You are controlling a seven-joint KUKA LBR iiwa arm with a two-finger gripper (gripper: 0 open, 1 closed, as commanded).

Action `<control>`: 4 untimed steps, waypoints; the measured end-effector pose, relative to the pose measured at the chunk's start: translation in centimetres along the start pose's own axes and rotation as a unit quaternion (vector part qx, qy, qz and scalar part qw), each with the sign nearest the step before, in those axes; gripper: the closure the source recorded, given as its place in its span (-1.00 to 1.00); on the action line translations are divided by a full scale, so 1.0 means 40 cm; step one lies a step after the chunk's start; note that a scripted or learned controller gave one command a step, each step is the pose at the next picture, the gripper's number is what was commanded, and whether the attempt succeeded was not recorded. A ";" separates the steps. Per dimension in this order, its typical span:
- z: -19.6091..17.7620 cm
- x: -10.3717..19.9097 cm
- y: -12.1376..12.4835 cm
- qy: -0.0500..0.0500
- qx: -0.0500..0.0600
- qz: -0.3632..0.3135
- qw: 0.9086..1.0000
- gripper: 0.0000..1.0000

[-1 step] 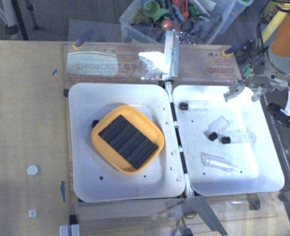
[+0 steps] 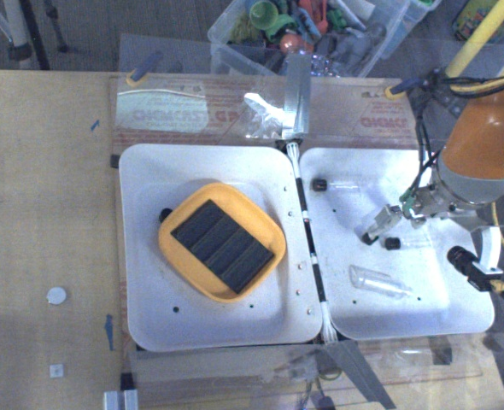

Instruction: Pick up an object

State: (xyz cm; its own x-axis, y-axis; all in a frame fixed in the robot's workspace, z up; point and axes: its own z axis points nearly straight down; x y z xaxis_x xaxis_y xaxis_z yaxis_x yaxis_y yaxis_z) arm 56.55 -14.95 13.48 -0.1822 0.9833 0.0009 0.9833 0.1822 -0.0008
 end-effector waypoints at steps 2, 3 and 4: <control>0.118 -0.078 0.005 -0.003 -0.005 -0.041 0.999 -1.00; 0.117 0.040 0.040 -0.001 -0.004 -0.041 0.999 -1.00; 0.094 0.104 0.142 -0.001 -0.002 -0.027 1.000 -1.00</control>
State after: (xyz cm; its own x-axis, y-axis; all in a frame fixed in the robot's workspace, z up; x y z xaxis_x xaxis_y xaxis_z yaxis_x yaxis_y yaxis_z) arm 61.38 -9.84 9.73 -0.2352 0.9719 -0.0016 0.9719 0.2352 0.0034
